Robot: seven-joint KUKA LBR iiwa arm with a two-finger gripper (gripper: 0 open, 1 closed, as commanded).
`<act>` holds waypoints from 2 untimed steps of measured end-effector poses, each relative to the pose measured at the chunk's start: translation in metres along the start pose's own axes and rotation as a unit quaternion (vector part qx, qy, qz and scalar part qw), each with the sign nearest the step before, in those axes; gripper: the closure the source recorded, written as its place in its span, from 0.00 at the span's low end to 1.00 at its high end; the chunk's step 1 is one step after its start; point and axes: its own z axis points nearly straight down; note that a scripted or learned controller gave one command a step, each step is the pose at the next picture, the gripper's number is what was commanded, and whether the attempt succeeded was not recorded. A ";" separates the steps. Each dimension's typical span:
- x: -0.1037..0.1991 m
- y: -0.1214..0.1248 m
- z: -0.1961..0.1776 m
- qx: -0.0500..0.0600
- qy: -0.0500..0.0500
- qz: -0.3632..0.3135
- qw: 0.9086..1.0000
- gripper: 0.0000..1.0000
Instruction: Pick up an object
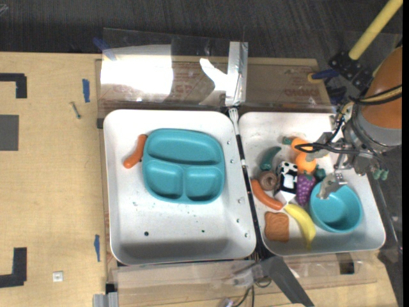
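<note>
Well to the left of the pincer [332, 185], the left bin [128, 235] holds a teal divided plate [183, 165] with an orange carrot-like piece [135, 151] touching its far edge. Beyond both bins a clear plastic sheet [166, 69] lies on the wooden bench [45, 190], which bears black corner marks [16, 85].

The tan wooden table [45, 171] bears two shallow white bins side by side, touching at centre: the left bin [179, 235] and the right bin [370, 235]. At 12 o'clock behind them lies a clear plastic sheet [166, 75]; black tape marks [16, 85] sit at 9 o'clock.
</note>
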 end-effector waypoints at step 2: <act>-0.054 -0.028 0.102 0.000 -0.002 0.143 0.990 0.00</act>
